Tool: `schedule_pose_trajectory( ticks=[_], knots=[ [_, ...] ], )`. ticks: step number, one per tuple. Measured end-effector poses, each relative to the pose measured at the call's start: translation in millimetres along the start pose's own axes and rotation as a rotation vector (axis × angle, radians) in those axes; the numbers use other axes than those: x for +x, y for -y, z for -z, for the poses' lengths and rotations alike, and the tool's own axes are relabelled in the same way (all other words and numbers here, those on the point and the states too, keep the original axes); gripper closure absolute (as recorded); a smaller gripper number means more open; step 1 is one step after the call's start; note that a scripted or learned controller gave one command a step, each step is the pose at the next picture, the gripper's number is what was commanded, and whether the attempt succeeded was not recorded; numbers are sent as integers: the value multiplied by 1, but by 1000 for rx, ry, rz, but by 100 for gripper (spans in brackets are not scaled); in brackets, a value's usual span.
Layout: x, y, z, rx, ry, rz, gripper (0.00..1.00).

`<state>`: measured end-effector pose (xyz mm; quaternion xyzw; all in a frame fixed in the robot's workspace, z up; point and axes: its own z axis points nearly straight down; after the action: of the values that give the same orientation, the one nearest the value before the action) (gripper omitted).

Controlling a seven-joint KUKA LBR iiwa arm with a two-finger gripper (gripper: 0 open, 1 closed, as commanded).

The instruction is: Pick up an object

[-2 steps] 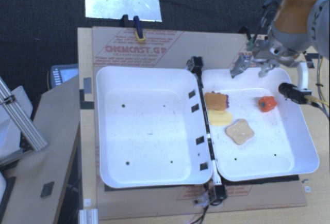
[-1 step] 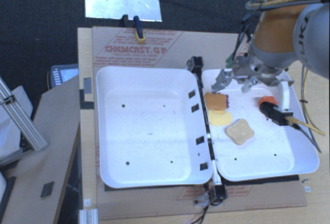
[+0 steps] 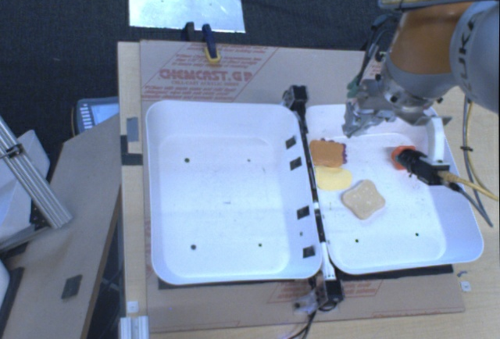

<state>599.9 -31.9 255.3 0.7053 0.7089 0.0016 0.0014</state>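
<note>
Toast (image 3: 328, 152) lies in the right bin (image 3: 437, 240), near the gripper (image 3: 357, 126) and at about seven o'clock from it, with its longer side running nine to three. Whether the gripper is released or clenched cannot be told.

Cannot identify the orange thing (image 3: 401, 151) near the right bin's (image 3: 406, 255) right edge: blurred, partly covered. Cannot follow the arm (image 3: 441, 25) past the picture's right edge.

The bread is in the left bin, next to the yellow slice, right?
Not quite. The bread is in the right bin, not the left one. It does lie next to the yellow slice. The camera view shows this.
</note>
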Motion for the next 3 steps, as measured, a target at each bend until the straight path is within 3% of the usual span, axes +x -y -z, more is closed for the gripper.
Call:
schedule_pose_trajectory(
  ticks=[1,2,3],
  knots=[
    [84,40,14,4,-4,8,100],
    [57,84,92,-5,-1,-6,100],
    [128,112,131,-2,-3,7,100]
  ],
)
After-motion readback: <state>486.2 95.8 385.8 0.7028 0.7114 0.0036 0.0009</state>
